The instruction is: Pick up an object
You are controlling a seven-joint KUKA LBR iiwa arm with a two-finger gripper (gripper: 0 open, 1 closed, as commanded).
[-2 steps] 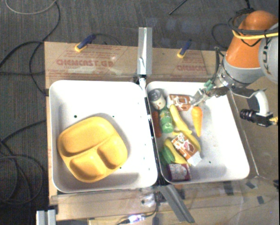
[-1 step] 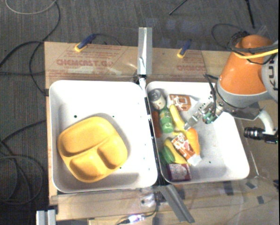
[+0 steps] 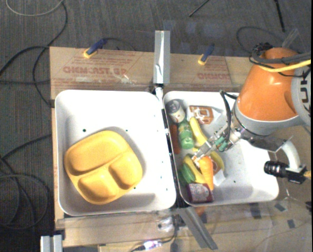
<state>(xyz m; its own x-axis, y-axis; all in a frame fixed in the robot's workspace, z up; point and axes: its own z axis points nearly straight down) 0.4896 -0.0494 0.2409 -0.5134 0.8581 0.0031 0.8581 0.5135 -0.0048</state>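
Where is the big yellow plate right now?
The yellow plate lies in the left bin, toward its front corner. It sits apart from the pile of toy food in the right bin, where the gripper is.

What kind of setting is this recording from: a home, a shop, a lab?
Most likely a robotics lab test bench. Two white bins sit on taped-down cardboard, loose cables trail over grey carpet, and the arm reaches over a pile of toy food in the right bin.
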